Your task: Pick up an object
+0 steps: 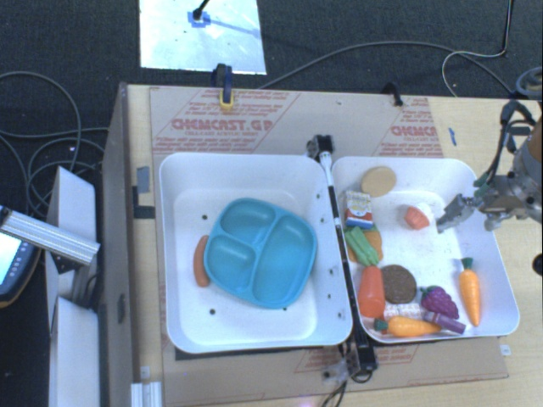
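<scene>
My gripper (pixel 450 214) reaches in from the right over the right bin (pixel 488 253), its fingertips just right of a small orange-red piece (pixel 416 218). Nothing shows between its fingers. The right bin also holds a tan round cookie (pixel 378 181), a small carton (pixel 359 210), a green vegetable (pixel 361 246), a red-orange pepper (pixel 371 291), a brown patty (pixel 398 283), purple grapes (pixel 439 300), a carrot (pixel 469 290) and an orange carrot (pixel 409 326) along the front wall.
The left bin (pixel 182 227) holds a blue divided plate (pixel 259 251) and an orange sausage (pixel 201 261) beside it. A black divider rod (pixel 338 236) runs between the bins. Cables lie on the dark floor behind the bench.
</scene>
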Robot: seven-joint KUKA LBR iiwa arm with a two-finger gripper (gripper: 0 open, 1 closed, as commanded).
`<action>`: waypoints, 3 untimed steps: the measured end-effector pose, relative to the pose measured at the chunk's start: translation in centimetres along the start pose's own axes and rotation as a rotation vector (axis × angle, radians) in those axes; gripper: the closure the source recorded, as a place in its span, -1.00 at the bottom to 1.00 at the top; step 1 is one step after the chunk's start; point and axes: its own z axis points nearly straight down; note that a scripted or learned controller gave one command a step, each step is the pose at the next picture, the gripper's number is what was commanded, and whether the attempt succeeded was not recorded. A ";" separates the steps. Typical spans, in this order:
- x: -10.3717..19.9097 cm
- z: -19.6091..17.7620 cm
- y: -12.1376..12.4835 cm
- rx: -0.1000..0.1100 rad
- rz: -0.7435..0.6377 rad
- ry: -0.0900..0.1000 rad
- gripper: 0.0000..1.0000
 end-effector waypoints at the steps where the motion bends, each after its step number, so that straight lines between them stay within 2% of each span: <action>1: 6.9 8.9 -2.4 0.002 0.000 0.001 -1.00; 2: 5.7 18.3 -0.3 -0.004 0.001 -0.001 -1.00; 3: 5.5 17.1 -0.2 -0.011 0.002 -0.004 1.00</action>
